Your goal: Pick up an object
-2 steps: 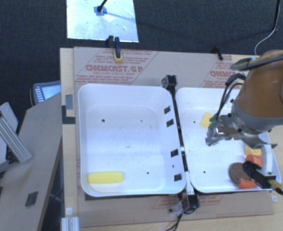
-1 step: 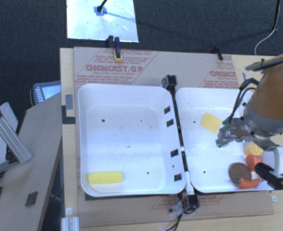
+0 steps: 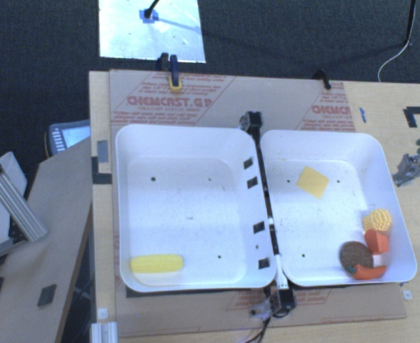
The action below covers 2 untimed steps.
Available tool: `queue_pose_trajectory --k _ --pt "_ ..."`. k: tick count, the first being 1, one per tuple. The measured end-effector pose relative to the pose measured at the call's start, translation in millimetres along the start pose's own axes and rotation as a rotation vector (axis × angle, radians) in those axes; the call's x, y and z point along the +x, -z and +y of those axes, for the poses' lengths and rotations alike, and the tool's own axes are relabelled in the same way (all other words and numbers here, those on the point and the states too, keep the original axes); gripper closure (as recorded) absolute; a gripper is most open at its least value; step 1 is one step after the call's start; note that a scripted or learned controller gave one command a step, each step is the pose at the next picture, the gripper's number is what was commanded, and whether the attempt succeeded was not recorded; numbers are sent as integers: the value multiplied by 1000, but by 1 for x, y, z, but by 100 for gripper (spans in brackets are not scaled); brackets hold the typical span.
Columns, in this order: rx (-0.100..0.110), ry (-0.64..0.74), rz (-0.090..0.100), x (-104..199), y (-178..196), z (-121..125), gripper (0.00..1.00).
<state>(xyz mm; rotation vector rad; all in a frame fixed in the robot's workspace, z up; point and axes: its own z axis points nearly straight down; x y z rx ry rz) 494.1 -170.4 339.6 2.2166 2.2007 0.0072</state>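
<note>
The bench (image 3: 103, 191) is pale wood with a cardboard sheet (image 3: 224, 95) lying on it; on the sheet two white bins stand side by side, touching along the middle, where small black clips sit on the shared rim. The floor around is dark carpet; a shiny metal plate (image 3: 149, 20) lies on it beyond the bench; a yellow clamp (image 3: 174, 77) grips the far edge of the cardboard; an aluminium rail (image 3: 6, 191) leans at the left.

In the left bin (image 3: 188, 141) a yellow corn cob (image 3: 156, 264) lies near the front left corner. In the right bin (image 3: 324, 145) a flat yellow square (image 3: 313, 181) lies near the middle; in the front right corner a small yellow piece (image 3: 378, 220), an orange piece (image 3: 376, 241), a brown round piece (image 3: 355, 256) and an orange-red strip (image 3: 371, 271) are crowded together, touching.

The gripper (image 3: 413, 164) is at the right edge, outside the right bin and just beside its rim; it is small and partly cut off, so I cannot tell how its jaws stand; nothing is seen in it.

The cardboard carries red print, "CHEMCAST", twice; the smaller letters after it are not readable.
</note>
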Motion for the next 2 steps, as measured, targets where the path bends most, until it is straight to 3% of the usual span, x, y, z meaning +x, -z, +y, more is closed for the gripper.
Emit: queue_pose_trajectory --k 1,2 --pt "19 13 11 36 -73 -9 100" --pt "5 4 3 -28 15 -7 100"
